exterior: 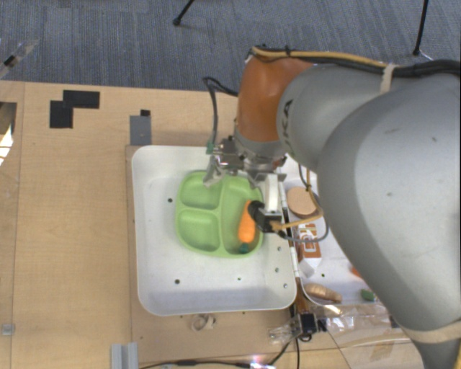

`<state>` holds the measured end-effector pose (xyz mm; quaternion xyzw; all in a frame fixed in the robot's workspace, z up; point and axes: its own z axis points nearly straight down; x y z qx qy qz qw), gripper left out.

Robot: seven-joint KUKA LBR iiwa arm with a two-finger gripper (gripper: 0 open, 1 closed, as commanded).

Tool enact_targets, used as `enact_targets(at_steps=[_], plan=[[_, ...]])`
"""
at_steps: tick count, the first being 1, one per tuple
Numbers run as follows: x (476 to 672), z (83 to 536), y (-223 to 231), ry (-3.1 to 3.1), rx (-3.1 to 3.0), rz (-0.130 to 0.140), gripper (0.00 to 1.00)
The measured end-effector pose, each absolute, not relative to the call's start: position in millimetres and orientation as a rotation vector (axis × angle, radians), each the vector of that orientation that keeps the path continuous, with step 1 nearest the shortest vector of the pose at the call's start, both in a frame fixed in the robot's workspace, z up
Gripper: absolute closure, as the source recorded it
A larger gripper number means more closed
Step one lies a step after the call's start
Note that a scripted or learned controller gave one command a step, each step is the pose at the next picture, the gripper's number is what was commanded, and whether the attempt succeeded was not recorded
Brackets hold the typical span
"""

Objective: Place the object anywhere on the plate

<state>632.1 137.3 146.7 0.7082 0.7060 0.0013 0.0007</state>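
Hidden: right bin (328,267), mostly, under arm (374,166) | far rim of plate (205,216), behind gripper (234,167) | Cropped: arm, at right edge

Blue-grey carpet (108,36) lies beyond the wooden bench (65,252) — black stand legs (186,12) on it

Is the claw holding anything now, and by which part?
Nothing is seen in the claw; the orange carrot lies on the green plate.
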Motion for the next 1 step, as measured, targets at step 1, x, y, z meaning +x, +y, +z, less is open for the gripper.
enact_targets(at_steps=[1], plan=[[632.1,146.7,137.3,2.217,2.224,0.004,0.00]])
